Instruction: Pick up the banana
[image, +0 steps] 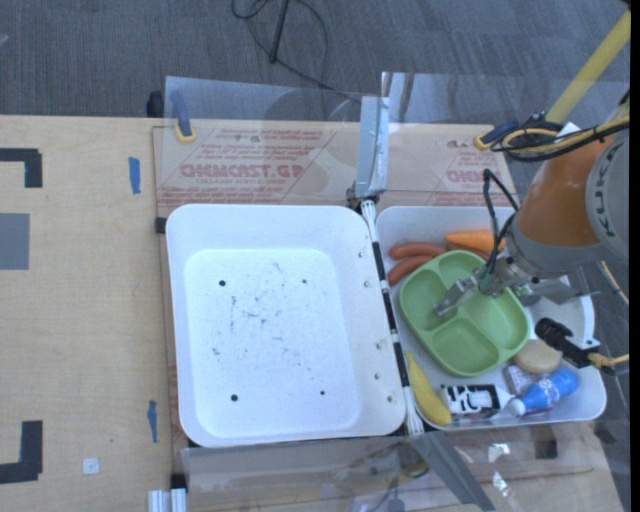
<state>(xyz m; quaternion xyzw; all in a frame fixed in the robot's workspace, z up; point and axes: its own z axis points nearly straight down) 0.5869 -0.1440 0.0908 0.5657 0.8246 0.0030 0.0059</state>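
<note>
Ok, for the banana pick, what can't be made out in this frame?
- Gripper: too small in the camera view over the green plate to read its fingers.
- Banana: part of it runs under the right bin's rim.
- Carrots: partly hidden behind the plate.
- Small items around the blue bottle: too blurred to identify.

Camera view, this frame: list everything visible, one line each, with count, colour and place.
banana: 1, yellow, right bin, front-left corner against the wall
divided plate: 1, green, middle of right bin
hot dogs: 2, orange-red, right bin, behind the plate
carrot: 1, orange, right bin, back edge
bottle: 1, blue with white cap, right bin, front
left bin: 1, white, centre of the bench
right bin: 1, white, beside the left bin
gripper: 1, metal, over the plate
arm: 1, grey and orange, reaching in from the right
</note>
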